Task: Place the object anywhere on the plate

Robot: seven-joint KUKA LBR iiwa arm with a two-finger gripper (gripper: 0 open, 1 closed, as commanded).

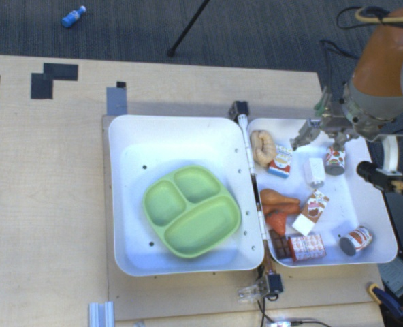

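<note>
The claw [322, 133] hangs spread wide over the right bin [385, 240], pinching nothing. The green plate [191, 212] waits in the left bin [130, 182]. The can [335, 161] sits just under the claw. Toys crowd close, so it might grab wrong or slip.

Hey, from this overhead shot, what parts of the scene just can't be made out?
- Hand, camera view: small and blurred, so whether it grips anything is unclear.
- Right bin, far corner: covered by the arm.
- Packet labels, e.g. the red packet: too small to read.
- Green plate: fully visible.
</note>
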